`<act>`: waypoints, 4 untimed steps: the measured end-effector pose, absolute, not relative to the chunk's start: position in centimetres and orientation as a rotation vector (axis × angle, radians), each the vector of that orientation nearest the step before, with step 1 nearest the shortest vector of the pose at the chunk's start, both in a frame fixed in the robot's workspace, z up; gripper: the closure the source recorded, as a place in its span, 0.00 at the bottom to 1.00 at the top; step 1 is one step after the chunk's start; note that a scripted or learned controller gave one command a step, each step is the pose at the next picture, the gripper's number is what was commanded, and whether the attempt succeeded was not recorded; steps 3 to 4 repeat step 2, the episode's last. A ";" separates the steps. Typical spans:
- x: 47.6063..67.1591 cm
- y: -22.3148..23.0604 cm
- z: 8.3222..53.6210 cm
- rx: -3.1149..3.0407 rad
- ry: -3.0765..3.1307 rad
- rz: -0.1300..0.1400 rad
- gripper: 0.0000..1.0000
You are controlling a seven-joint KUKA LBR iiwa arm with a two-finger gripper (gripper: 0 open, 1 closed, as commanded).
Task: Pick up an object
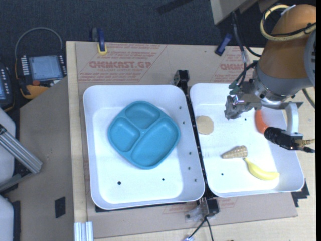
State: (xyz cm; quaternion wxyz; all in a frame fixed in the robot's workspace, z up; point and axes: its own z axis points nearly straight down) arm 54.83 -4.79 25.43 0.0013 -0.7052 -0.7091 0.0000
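Observation:
In the right bin (pixel 220 182) lie a round tan cookie (pixel 204 125), a tan ice-cream cone (pixel 234 152), a yellow banana (pixel 261 171) and an orange-red object (pixel 260 121) partly behind the arm. My gripper (pixel 233 107) hangs over the upper middle of that bin, to the right of and slightly above the cookie, left of the orange-red object. Nothing shows between its fingers. The left bin (pixel 105 185) holds a blue divided plate (pixel 144 134).
The arm's grey body and orange band (pixel 286 49) cover the right bin's upper right corner. A black cable connector (pixel 281 137) hangs over the bin's right side. Black clamps (pixel 181 77) sit between the bins. A pendant (pixel 42 68) lies off the bench at left.

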 end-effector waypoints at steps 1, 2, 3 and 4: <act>54.1 1.0 25.7 -2.212 -2.226 -0.001 1.00; 52.9 5.7 23.9 -2.212 -2.224 0.003 1.00; 52.9 5.7 23.9 -2.212 -2.224 0.003 1.00; 52.9 5.7 23.9 -2.212 -2.224 0.003 1.00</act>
